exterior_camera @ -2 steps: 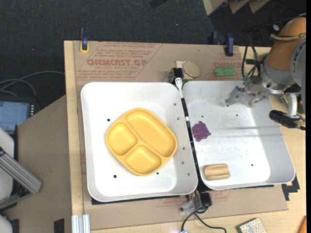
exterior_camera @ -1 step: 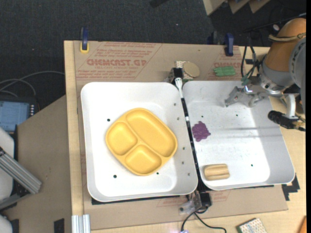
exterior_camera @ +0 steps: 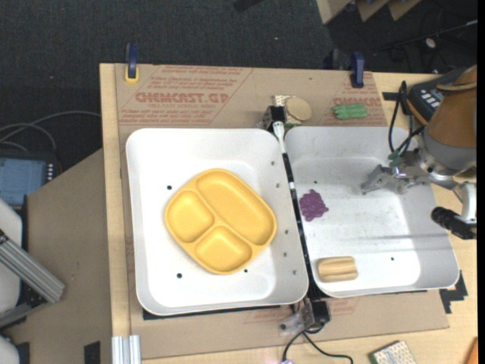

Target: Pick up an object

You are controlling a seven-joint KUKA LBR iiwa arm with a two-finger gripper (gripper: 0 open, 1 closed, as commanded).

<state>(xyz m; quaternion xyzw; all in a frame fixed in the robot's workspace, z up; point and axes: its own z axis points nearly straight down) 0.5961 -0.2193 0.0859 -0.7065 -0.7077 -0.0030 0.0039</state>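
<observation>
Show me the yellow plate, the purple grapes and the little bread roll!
yellow plate (exterior_camera: 220,220): camera view, middle where its dividers meet.
purple grapes (exterior_camera: 312,204): camera view, middle of bunch.
bread roll (exterior_camera: 336,268): camera view, top middle.

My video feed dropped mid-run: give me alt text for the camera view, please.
The claw hangs over the right bin, apart from the purple grape bunch and the bread roll lying there. The left bin holds a yellow divided plate.

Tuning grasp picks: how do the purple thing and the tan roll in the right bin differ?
The purple clump is lumpy and irregular; the tan roll is a smooth rounded oblong. The clump lies by the bin's left wall; the roll lies near the front edge. Both rest loose on the right bin floor, apart from the gripper.
</observation>
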